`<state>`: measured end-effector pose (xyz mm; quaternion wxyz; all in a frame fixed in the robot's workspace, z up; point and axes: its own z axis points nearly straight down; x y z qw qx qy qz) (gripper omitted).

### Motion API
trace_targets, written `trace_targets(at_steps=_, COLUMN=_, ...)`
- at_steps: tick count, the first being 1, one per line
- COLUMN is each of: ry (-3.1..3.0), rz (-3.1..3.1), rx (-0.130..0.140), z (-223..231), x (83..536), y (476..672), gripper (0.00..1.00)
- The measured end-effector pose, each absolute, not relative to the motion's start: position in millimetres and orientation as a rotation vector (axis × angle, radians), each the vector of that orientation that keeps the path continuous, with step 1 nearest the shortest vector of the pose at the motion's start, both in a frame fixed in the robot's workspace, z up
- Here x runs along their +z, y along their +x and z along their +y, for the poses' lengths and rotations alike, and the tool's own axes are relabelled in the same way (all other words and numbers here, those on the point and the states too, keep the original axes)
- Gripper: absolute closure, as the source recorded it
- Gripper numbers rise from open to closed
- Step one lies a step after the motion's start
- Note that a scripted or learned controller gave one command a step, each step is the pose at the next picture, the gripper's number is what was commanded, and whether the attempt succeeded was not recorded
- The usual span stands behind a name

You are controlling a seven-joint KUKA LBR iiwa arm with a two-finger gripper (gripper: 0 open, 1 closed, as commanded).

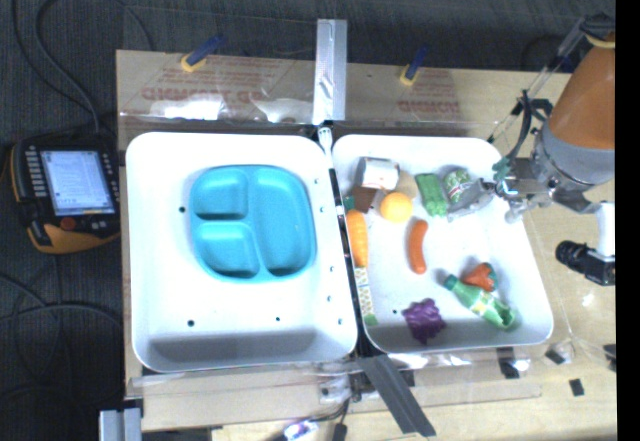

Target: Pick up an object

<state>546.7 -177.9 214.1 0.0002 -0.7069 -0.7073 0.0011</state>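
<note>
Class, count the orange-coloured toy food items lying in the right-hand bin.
2, perhaps more hidden: an orange plastic carrot against the left wall of the white right bin, and an orange-red sausage-shaped piece near its middle. The round fruit looks yellow.

The left white bin point(150, 259) has open floor all round its blue three-part plastic tray point(250, 221). The right white bin point(535, 299) is tighter — a long orange carrot point(356, 237) hugs the left wall and a purple grape bunch point(424, 319) sits near the front — though bare floor lies mid-right.
</note>
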Motion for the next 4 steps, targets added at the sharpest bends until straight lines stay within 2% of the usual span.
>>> trace_targets(at_steps=1, ry=-2.104, rz=-2.35, rx=-0.008, z=-119, x=89, y=542.5, gripper=0.0)
trace_targets(at_steps=2, ry=-2.108, rz=-2.35, rx=-0.012, z=-119, x=96, y=543.7, gripper=1.0)
trace_targets(at_steps=3, ry=-2.213, rz=-2.233, rx=0.007, z=-184, x=125, y=585.9, gripper=1.0)
trace_targets(at_steps=4, ry=-2.242, rz=-2.204, rx=0.006, z=-147, x=196, y=603.5, gripper=1.0)
